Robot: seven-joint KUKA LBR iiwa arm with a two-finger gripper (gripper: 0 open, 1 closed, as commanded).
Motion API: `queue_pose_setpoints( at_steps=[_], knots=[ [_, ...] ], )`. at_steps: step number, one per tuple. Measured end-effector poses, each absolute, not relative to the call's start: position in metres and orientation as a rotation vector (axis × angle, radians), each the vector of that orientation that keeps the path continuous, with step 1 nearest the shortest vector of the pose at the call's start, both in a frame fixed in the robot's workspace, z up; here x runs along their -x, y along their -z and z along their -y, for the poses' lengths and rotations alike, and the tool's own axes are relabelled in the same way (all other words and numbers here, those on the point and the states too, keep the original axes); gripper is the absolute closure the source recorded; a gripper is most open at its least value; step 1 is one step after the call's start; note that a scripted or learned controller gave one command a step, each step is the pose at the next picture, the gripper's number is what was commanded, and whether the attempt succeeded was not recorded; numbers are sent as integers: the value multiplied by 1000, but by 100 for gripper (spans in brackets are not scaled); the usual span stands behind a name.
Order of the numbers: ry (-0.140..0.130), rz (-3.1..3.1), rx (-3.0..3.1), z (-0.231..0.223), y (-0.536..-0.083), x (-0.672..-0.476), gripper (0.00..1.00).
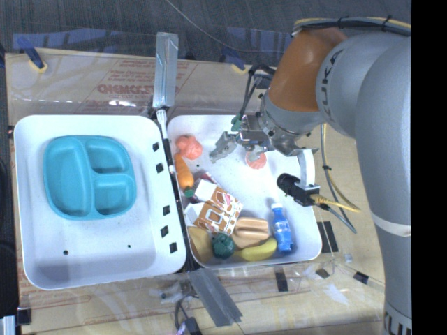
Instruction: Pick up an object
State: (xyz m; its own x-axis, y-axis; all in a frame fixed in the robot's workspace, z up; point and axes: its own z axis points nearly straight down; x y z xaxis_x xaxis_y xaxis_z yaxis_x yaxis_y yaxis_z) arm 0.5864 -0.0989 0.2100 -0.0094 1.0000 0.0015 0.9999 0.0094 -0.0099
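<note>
Grey two-finger gripper [225, 147] hangs beside the small orange-pink round fruit [188, 146]; can't tell its grip, could easily nudge it away.

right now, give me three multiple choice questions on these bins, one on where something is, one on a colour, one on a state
1. Where does the divided tray lie?
A. in the left bin
B. in the right bin
C. on the floor

2. What colour is the cap of the small bottle?
A. red
B. green
C. white

3. How does the hot dog sit?
A. standing on end
B. lying flat on the bin floor
C. hanging from the gripper

Answers:
1. A, the blue tray rests in the left bin, with the food toys in the right bin.
2. C, the blue bottle's top end is white.
3. B, it lies on its side above the banana, well below the gripper.
</note>
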Motion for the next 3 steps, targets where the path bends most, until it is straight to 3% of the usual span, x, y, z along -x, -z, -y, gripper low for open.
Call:
queue_pose_setpoints(
  at_steps=[1, 2, 3],
  knots=[
    [1, 2239, 2203, 104, -96, -549, 0],
    [13, 2535, 1872, 115, -96, -521, 0],
    [5, 2510, 1896, 97, -95, -556, 0]
  ],
)
